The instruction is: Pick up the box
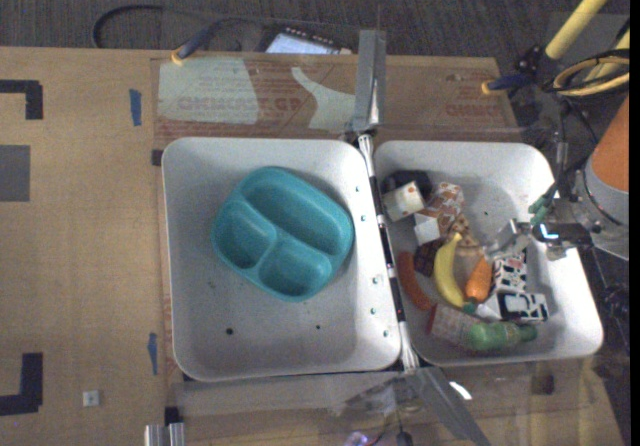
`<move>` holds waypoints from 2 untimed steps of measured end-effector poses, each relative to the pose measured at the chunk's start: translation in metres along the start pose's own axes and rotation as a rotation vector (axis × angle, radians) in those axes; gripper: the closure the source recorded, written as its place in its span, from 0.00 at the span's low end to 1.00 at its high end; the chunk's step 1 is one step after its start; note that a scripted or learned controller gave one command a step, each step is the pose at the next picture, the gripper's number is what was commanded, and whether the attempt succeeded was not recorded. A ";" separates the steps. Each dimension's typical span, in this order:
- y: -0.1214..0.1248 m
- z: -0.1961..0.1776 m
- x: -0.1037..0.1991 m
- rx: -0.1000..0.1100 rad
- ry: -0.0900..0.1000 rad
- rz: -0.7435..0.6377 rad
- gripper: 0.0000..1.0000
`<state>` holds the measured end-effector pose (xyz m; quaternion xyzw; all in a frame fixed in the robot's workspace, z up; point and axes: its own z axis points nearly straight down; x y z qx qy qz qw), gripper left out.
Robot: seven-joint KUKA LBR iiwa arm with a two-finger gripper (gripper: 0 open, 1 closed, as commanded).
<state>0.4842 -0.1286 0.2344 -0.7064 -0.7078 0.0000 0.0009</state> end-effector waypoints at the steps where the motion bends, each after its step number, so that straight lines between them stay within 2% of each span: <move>1: -0.003 0.111 0.027 -0.008 0.000 0.232 0.00; 2: -0.004 -0.049 0.011 -0.001 -0.001 0.557 0.00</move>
